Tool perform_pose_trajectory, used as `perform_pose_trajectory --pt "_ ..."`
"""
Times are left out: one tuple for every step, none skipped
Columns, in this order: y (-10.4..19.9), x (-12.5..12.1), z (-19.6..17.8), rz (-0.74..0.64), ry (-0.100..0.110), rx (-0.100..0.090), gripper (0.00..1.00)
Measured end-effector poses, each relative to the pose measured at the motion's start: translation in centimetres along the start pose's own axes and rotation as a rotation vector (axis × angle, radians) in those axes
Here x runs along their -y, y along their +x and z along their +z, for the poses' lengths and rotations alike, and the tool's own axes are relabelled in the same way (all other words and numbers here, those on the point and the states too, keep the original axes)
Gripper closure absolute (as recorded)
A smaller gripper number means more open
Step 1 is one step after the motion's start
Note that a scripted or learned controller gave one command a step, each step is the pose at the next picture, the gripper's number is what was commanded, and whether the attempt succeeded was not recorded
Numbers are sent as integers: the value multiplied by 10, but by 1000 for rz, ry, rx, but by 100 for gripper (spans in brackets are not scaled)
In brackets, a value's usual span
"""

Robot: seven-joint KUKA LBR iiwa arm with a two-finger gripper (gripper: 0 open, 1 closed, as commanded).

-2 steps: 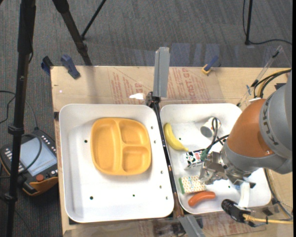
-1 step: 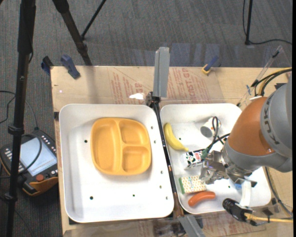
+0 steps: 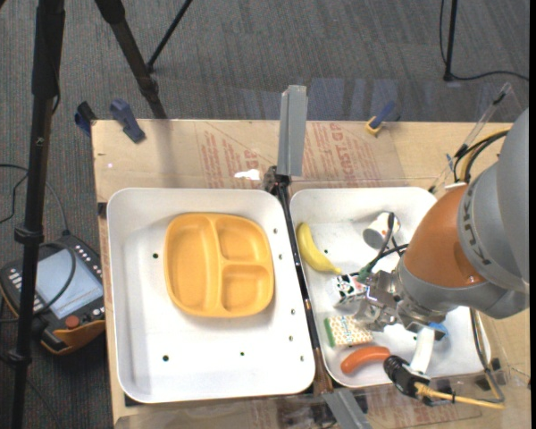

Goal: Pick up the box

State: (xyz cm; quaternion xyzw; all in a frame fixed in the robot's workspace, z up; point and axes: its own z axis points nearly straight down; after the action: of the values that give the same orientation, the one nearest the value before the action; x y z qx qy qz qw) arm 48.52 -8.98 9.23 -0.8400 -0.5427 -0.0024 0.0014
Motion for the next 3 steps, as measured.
perform_pose_trajectory --pt "75 -32 -91 -212 8 8 100" --pt "0 -67 -103 -367 9 6 100" --pt "9 -26 -10 -432 11 4 100"
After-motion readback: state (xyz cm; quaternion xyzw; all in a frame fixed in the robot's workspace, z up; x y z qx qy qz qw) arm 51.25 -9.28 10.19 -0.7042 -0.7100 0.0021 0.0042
